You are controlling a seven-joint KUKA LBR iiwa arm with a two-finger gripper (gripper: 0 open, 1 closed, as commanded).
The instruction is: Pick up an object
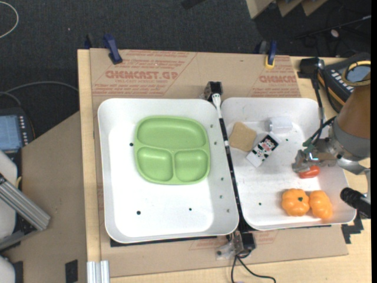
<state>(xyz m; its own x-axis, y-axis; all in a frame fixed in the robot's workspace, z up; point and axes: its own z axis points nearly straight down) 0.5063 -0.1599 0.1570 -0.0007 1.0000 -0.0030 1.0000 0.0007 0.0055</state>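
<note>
At the right edge of the frame, the gripper point(307, 163) is lowered over a small red object point(308, 171) in the right bin point(259, 214); finger state cannot be told, and a centred, deliberate closing is advised.

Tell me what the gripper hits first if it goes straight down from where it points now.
Probably the small red object lying on the right white bin's floor: the gripper sits directly over it, pointing down. Depth is unclear from this slanted view, so it may already touch it.
</note>
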